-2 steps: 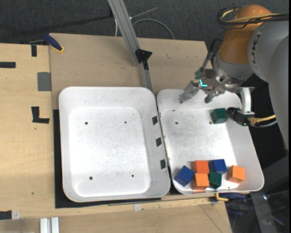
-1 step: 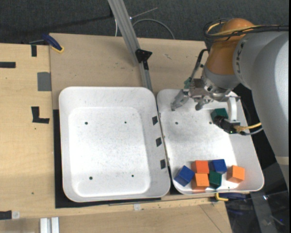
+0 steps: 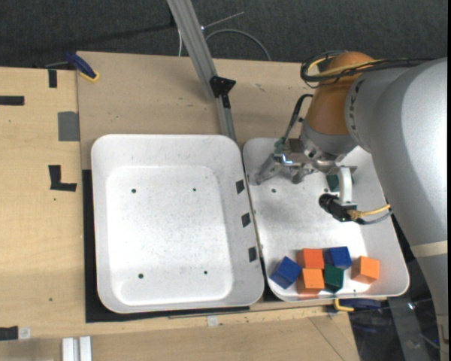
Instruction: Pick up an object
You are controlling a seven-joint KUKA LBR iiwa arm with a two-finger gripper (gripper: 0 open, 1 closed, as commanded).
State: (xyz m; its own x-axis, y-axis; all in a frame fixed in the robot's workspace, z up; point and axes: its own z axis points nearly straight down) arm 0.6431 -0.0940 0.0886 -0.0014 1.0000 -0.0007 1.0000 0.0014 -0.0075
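- On my camera view, the gripper (image 3: 274,170) hung over the far end of the right bin (image 3: 286,224), near that bin's left wall, with the grey arm (image 3: 406,134) and its orange band (image 3: 332,111) reaching in from the right.
- I could not tell how far apart its tips were; the metal parts blurred together at that slant, and I saw nothing held between them.
- The blocks lay well apart from the gripper, clustered at the near end of the right bin.
- A blue block (image 3: 286,271) sat leftmost, tilted on a corner.
- Two orange blocks (image 3: 312,259) were stacked one behind the other beside it, touching.
- A second blue block (image 3: 338,257) and a dark green block (image 3: 333,277) came next, also touching.
- A lone orange block (image 3: 366,268) sat just to the right, near the bin's wall.
- All looked like small, matte, hard-edged cubes.
- The left bin (image 3: 165,216) was a shallow white tray with rounded corners, its floor speckled with fine dark flecks.
- Both bins rested on a pale wooden bench (image 3: 30,224).
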